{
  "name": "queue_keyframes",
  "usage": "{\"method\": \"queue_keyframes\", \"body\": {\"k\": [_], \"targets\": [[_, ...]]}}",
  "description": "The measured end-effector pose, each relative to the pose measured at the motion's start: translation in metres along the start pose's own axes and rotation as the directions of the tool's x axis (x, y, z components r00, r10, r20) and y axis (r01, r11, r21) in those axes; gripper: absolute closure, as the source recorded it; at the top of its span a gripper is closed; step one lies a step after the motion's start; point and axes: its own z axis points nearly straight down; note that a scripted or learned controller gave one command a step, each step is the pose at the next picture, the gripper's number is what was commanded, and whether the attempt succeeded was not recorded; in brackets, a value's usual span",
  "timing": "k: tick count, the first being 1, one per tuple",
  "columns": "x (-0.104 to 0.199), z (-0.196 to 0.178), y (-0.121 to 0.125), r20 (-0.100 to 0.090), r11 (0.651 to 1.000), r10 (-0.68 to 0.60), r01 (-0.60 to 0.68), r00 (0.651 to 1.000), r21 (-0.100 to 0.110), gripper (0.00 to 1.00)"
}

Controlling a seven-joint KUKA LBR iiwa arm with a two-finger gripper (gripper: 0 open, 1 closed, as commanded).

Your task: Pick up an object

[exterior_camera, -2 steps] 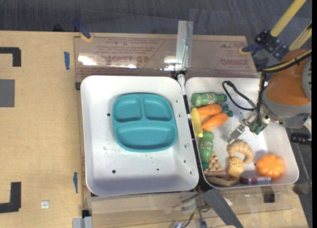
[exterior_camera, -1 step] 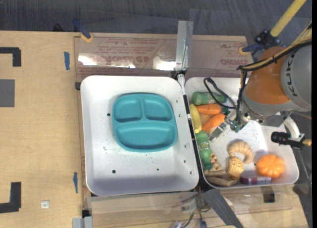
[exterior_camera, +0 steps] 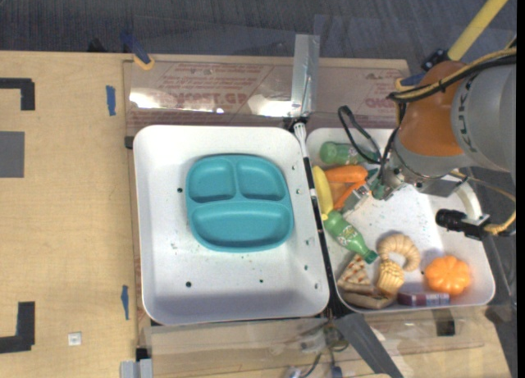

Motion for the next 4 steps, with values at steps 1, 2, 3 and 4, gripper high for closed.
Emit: {"method": "queue_keyframes", "body": {"k": [1,2,3,4], "targets": [[-0.018,0.001,0.029,-0.003,0.994,0.107,-0.107,0.994,0.001,0.00],[0.002,0.000,-0.033,-0.004,0.992,0.123,-0.123,0.992,0.000,0.00],[-0.003,0.000,0.000,-0.001,0.970,0.243,-0.243,0.970,0.000,0.00],[-0.004,-0.010,0.002,0.002,0.971,0.239,-0.239,0.971,-0.004,1.00]]}}
